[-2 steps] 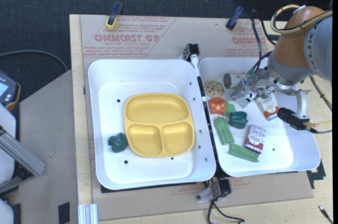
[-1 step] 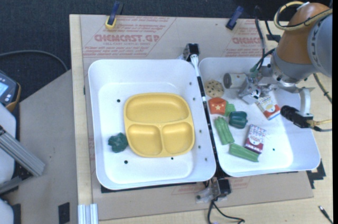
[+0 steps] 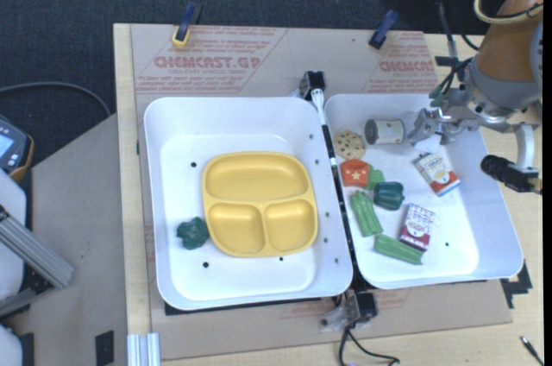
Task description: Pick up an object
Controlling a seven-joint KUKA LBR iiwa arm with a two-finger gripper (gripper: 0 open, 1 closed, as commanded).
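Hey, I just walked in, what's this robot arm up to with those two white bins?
The arm is reaching in from the right, and its gripper sits over the far part of the right bin, near a small grey can and a white and red carton. I see nothing between its fingers. That bin also holds a cookie, a green pepper and other toy food. The left bin holds a yellow divided plate and a broccoli piece.
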